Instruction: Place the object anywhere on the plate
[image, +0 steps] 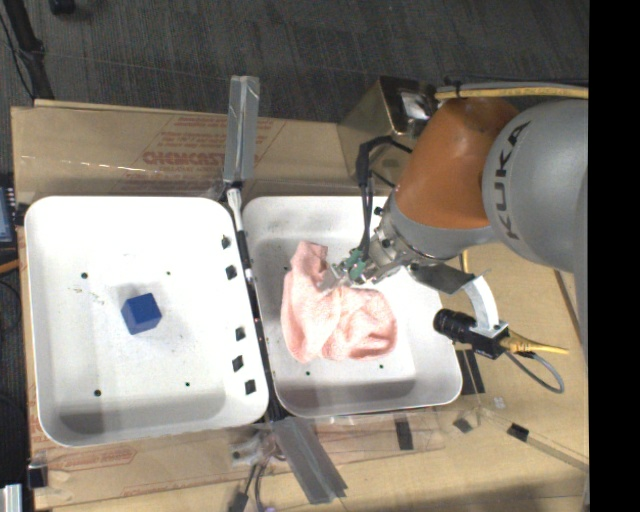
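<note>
My two-finger gripper (352, 268) sits low over the crumpled pink cloth (335, 315) in the right shallow white bin (430, 385), touching its upper edge; how wide it stands I cannot tell. The small blue cube (142, 312) lies alone in the left white bin (60, 400). I judge nothing placed yet; grasp and transfer remain.

soft pink cloth (335, 315), smooth white plastic bins (60, 300).

Dark carpet floor (150, 40), cardboard-covered bench (120, 140)
</note>
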